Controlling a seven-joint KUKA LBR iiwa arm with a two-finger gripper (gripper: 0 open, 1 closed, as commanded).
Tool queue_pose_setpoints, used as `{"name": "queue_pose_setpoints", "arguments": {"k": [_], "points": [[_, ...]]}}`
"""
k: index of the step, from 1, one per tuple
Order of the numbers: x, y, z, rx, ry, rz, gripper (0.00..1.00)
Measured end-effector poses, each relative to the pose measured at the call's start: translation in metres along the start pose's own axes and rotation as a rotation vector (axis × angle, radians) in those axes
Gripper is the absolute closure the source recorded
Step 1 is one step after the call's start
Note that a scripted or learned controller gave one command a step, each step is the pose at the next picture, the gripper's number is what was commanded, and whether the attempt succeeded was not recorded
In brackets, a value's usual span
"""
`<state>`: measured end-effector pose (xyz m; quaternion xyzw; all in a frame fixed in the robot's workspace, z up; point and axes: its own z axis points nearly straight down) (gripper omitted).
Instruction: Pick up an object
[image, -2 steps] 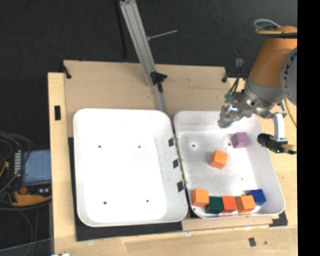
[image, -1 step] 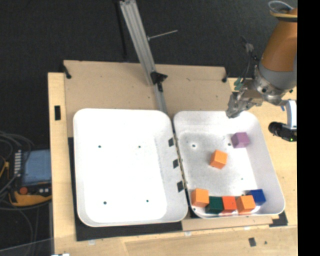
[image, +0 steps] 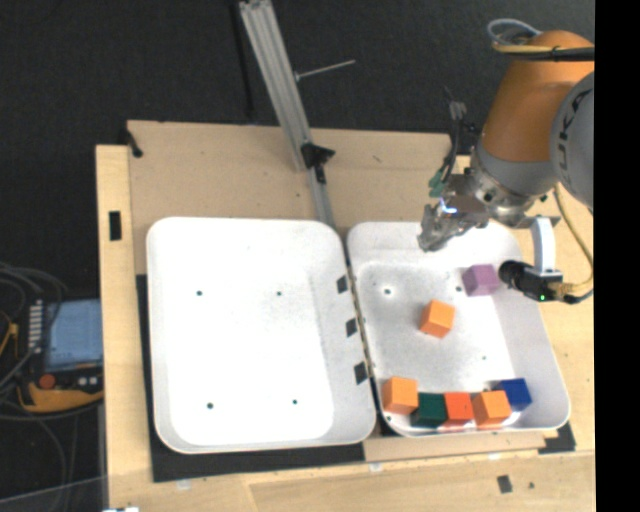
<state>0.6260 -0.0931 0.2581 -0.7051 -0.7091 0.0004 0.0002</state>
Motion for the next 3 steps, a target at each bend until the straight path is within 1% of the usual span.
{"name": "queue_pose_setpoints", "arguments": {"k": [1, 2, 3], "points": [[0.062, -0.01, 0.001, -0.001, 0.001, -0.002, 1.0], [0.107, -0.027, 0.012, 0.0, 0.001, 0.0, 1.0], [0.149, -0.035, 0.013, 0.001, 0.002, -0.001, 1.0]]}}
